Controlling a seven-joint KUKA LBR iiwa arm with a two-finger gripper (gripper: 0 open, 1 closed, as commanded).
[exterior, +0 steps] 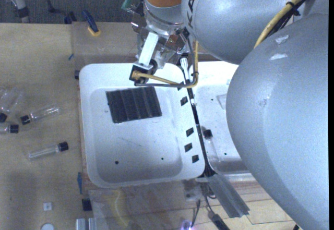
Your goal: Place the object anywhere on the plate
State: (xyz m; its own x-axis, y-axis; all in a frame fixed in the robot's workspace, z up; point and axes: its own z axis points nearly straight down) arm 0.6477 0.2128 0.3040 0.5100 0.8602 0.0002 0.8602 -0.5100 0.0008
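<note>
A dark ribbed rectangular plate (133, 105) lies flat in the far half of the left white bin (94, 135). My gripper (171, 49) hangs below the orange-banded wrist, over the far rim of that bin, just beyond and to the right of the plate's far right corner. The wrist and its fittings crowd the gripper, and I cannot make out anything between its fingers. The plate's top surface is bare.
The big grey arm covers most of the right bin (222, 119). Small black tabs (189, 132) line the divide between the bins. Clear vials (48, 149) lie on the wooden bench at left, and a blue clamp (92, 23) sits at the far edge.
</note>
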